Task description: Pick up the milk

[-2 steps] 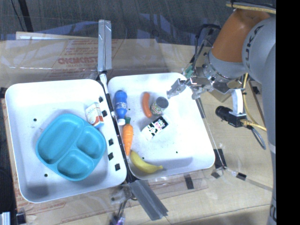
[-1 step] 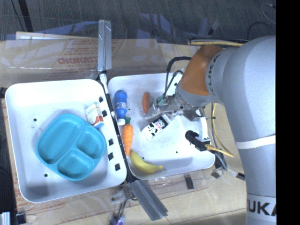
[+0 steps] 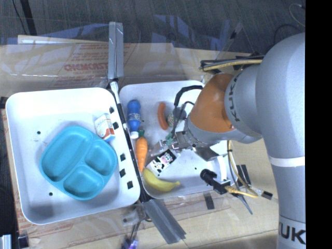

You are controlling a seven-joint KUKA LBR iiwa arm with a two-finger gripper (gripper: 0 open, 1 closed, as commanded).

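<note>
The milk (image 3: 162,161) is a small carton with black-and-white cow patches. It lies tilted in the right bin (image 3: 155,90), between a carrot and a banana. My gripper (image 3: 174,140) hangs under the orange wrist band, just above and to the right of the carton's upper end. It is close to the carton or touching it, and I cannot see the carton held between the fingers. The arm's body hides the right part of this bin.
In the right bin lie a blue bottle (image 3: 134,113), a carrot (image 3: 141,150), a banana (image 3: 160,182) and a reddish sausage (image 3: 163,115). The left bin (image 3: 31,108) holds a blue divided plate (image 3: 78,162) and a small white-and-red carton (image 3: 105,126).
</note>
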